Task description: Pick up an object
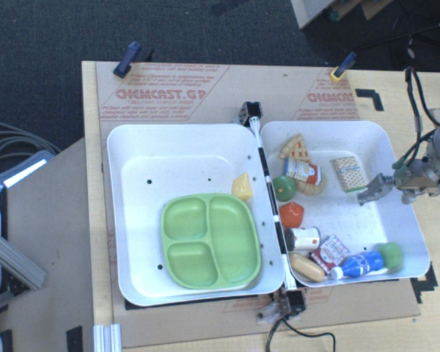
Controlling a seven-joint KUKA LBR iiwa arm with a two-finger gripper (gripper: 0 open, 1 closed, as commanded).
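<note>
End effector (372,190) hangs low over the right bin's (407,229) right side, reaching in from the edge; how far its fingers are parted, I cannot tell, and nothing shows between them. Just left of it lies a beige sponge block (349,172). Further left, a green apple (284,188) and red pepper (291,213). Below it, a blue bottle (361,264).

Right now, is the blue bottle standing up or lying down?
Lying down. The blue bottle lies on its side along the right bin's near edge.
</note>
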